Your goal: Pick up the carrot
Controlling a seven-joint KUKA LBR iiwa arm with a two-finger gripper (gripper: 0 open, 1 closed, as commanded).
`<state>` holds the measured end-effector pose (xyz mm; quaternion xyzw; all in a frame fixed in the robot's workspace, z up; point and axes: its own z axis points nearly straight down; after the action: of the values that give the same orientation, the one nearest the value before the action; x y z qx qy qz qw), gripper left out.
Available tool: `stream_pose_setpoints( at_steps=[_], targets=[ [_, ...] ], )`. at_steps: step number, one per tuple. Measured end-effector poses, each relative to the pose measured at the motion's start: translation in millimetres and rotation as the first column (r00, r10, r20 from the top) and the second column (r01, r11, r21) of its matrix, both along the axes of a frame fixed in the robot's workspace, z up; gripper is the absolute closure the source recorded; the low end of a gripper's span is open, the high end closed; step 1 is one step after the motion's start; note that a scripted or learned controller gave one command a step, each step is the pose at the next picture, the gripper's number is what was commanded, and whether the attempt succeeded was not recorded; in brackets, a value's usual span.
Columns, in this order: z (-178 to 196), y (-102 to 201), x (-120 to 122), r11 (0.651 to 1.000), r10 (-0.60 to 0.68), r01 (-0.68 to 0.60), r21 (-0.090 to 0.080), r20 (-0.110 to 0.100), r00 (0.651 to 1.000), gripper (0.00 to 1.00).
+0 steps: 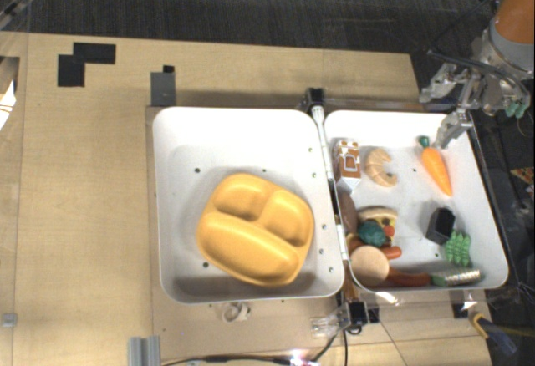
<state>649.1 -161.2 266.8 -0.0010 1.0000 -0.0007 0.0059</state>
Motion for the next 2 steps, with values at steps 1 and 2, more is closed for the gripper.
stream_pose_setpoints(
  at_steps=[1, 2],
  targets=[
    [-157.7, -44.4, -3.4, 1.000, 0.015, -0.015, 0.004, -0.015, 1.000, 0.00],
    [-176.9, -43.1, 4.2, 0.995, 0.101, -0.101, -0.002, 0.001, 0.995, 0.00]
  ],
)
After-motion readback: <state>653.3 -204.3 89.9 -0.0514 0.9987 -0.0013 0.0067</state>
